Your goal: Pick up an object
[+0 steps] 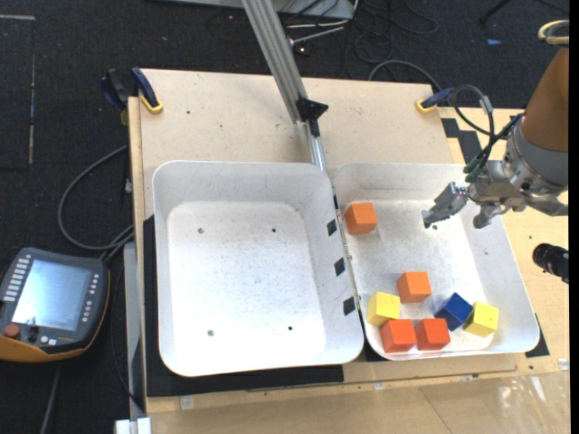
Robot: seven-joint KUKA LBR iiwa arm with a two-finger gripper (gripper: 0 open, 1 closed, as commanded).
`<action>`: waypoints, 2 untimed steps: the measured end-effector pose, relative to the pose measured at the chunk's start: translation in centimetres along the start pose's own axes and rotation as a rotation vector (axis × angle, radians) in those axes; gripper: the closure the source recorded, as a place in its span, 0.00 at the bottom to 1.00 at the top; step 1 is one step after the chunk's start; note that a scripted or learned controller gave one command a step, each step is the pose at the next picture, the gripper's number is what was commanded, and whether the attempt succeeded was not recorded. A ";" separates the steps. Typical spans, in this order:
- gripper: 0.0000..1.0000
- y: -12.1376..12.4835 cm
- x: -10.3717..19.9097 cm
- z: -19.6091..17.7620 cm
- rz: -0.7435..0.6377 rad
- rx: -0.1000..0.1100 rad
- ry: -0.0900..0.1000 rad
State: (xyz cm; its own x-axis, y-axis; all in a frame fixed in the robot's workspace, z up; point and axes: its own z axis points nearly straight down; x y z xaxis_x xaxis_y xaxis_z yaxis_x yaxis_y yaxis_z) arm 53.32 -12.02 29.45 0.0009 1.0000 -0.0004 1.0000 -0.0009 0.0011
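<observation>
Right bin (507, 269), arm (543, 143) above, jaws spread

The arm (552, 107) is showing an orange band right above a grey wrist section. A dark cable (475, 107) is looping off the wrist, just up and behind the gripper (463, 211), which is looking like grey bare metal, two angular fingers with blocky hardware behind them.
</observation>
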 end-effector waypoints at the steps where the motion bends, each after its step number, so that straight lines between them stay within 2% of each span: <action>1: 0.00 -1.4 -3.6 9.8 0.004 0.010 0.001; 2: 0.00 -3.7 -8.4 18.2 -0.005 -0.004 -0.001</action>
State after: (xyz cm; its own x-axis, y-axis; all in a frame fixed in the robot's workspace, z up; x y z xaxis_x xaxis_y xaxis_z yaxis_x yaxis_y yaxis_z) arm 49.61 -20.44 11.30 -0.0044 1.0000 -0.0010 1.0000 0.0044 0.0048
